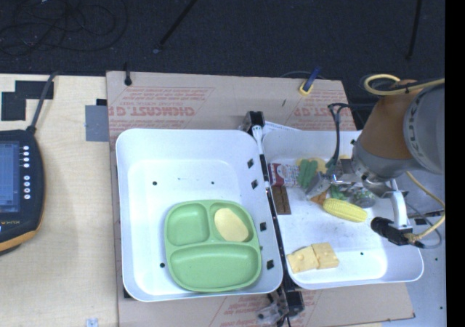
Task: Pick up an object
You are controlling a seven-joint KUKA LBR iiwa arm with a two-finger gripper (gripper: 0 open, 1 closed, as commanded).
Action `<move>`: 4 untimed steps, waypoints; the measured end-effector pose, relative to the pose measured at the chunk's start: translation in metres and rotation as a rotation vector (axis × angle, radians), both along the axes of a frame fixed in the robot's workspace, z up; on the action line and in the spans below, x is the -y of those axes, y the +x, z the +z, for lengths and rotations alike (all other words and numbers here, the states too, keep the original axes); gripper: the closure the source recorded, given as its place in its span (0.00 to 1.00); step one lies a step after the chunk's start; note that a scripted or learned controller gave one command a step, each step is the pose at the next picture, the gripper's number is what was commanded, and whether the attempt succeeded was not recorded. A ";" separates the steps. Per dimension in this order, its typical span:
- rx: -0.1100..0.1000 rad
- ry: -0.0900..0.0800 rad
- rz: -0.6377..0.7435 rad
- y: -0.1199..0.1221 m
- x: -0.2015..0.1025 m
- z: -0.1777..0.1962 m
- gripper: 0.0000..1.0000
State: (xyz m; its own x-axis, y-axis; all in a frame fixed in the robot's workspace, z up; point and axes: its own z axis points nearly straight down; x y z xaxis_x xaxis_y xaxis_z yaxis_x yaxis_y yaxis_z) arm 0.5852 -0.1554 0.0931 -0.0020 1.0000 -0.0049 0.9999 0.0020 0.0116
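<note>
The fingers hang low in the right bin, among clutter at about 1 o'clock in it; whether they are parted or closed cannot be told, and nothing can be seen gripped between them. A corn cob lies just below them, possibly touching. A green item sits at their 10 o'clock, and 2 yellow blocks rest at the bin's 7 o'clock. The left bin carries a green divided plate. Judging by this, the pick is at the reach stage; grasp and lift remain.
</note>
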 end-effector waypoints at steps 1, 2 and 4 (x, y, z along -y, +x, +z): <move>0.001 -0.001 -0.001 -0.028 -0.038 0.000 0.00; -0.009 0.000 -0.003 0.023 -0.039 -0.002 0.00; 0.001 0.007 0.003 0.021 0.039 0.022 0.00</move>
